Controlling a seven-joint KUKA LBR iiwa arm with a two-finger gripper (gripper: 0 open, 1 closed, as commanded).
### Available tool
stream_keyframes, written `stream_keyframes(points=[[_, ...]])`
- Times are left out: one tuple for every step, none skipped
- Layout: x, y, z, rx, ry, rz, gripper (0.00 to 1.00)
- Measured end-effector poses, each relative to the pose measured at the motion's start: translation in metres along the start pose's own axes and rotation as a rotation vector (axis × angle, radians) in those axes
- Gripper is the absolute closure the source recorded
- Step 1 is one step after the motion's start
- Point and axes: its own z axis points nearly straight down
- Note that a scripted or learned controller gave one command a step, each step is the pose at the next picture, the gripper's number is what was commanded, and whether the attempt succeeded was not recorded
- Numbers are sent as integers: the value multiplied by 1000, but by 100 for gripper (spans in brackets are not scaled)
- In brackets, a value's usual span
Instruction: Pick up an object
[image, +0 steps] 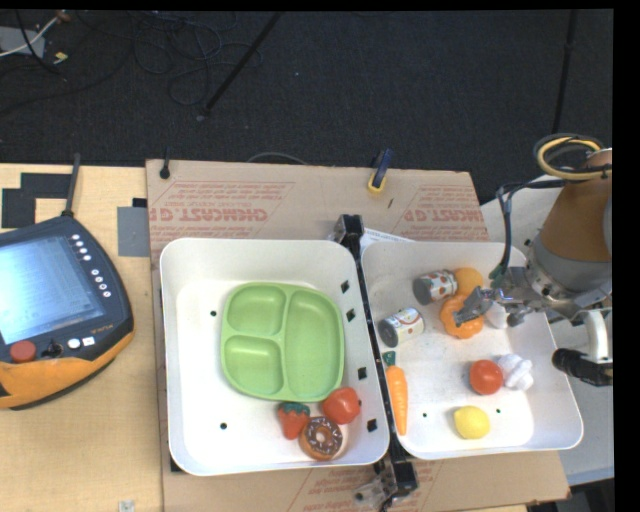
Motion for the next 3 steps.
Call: stream_keyframes(points=[[4, 1, 53, -1, 0, 1, 0], [2, 1, 40, -2, 0, 4, 100], [5, 9, -8, -9, -3, 4, 100]])
